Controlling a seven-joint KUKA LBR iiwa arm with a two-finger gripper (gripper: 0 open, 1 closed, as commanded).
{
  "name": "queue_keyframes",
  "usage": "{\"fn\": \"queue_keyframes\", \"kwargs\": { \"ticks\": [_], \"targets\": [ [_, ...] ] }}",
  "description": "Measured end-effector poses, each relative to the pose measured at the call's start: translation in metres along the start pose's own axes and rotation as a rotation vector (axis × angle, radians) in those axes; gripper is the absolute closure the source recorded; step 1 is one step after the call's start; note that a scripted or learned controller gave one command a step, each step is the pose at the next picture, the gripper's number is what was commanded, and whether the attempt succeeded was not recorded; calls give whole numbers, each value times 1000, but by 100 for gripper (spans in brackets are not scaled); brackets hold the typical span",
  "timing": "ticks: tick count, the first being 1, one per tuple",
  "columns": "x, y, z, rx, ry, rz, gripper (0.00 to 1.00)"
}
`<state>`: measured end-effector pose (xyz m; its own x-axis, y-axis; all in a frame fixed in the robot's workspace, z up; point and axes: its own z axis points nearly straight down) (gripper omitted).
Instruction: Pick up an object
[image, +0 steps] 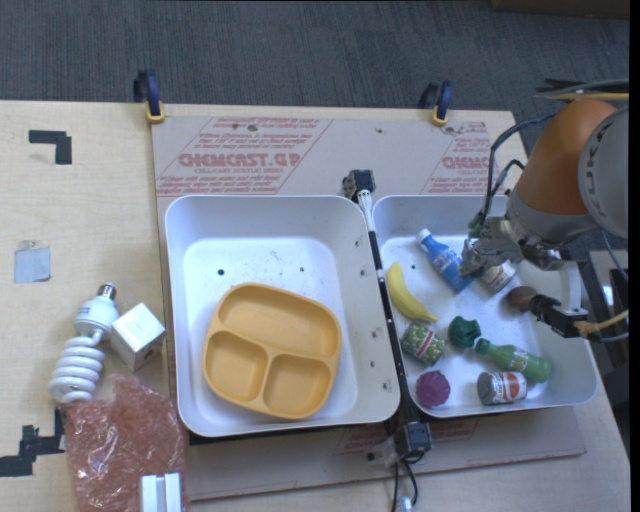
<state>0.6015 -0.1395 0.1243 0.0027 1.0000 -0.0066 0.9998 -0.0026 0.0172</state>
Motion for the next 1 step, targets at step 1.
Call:
{"fn": "queue_keyframes", "kwargs": {
  "ticks": [1],
  "targets": [
    [0, -1, 1, 3, 0, 0, 0]
  ]
}}
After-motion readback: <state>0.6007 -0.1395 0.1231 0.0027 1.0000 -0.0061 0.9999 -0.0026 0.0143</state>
